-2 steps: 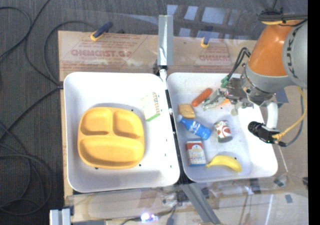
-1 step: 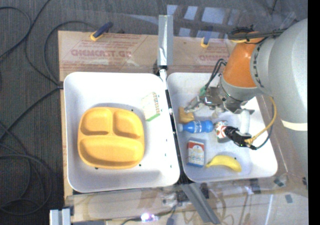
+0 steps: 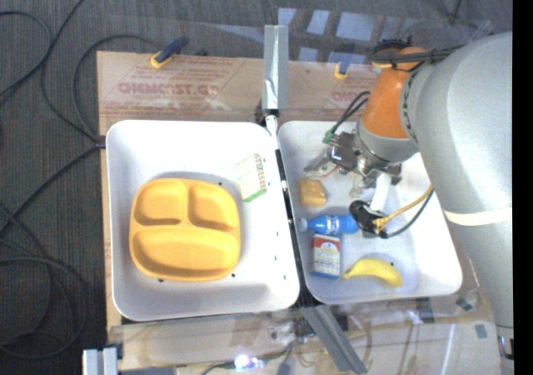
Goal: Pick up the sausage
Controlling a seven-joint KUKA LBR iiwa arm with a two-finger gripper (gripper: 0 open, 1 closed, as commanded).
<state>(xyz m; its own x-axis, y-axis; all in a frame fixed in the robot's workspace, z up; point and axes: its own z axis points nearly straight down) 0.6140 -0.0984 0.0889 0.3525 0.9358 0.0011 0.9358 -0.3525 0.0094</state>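
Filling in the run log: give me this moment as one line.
gripper: over right bin, near tan block | also there: blue bottle, carton, banana | left bin: yellow tray

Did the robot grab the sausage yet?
Not yet, I think. Done: the gripper is over the right bin, close to a tan lump that may be the sausage. In hand: nothing I can see. Left: the grab and the lift, since the lump lies on the bin floor.

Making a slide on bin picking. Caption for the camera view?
Arm over the right bin with banana, blue bottle, carton and tan block; yellow tray in the left bin.
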